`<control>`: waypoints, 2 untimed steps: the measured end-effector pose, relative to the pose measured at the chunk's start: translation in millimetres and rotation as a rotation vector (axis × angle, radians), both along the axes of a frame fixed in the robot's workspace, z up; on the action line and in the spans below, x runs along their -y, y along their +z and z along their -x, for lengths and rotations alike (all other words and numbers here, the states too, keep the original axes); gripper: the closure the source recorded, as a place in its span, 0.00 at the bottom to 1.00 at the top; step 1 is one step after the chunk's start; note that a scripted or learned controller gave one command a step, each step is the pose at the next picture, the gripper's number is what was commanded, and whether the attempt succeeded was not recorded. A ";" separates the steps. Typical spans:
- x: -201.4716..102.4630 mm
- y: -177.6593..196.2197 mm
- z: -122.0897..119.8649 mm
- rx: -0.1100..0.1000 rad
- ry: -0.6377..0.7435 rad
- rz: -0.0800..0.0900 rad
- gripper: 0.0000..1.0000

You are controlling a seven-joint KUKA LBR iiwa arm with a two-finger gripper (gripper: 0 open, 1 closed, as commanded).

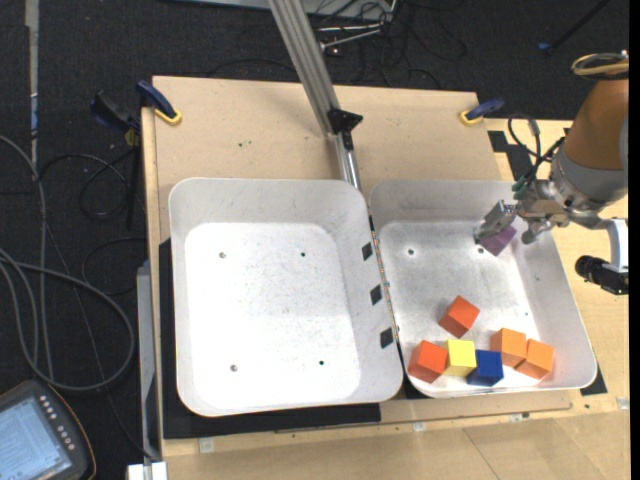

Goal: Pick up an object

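Block: purple block (pixel 495 235) sits between the fingers of the gripper (pixel 507 224), over the far part of the right bin (pixel 565 298).
Grip: clenched on the block — taken from its sides.
Handling: likely light, rigid, smooth-faced; flat opposite faces suit the pinch, though a corner hold could slip.
Neighbours: orange, yellow and blue cubes (pixel 485 354) cluster near the front wall — well apart.
Left bin (pixel 190 268): alongside.

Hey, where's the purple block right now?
The purple block sits between the fingers of the gripper over the upper part of the right bin, well above the cluster of orange, yellow and blue blocks near its front edge.
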State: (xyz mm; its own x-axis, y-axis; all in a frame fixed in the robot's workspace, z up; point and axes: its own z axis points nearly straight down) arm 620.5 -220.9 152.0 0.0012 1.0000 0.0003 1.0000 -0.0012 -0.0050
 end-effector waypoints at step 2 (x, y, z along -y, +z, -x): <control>-0.5 -39.7 -1.1 0.007 0.002 0.002 1.00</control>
State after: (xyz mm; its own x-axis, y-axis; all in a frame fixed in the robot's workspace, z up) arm 621.6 -220.4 112.3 -0.0013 1.0000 -0.0019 1.0000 0.0013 0.0021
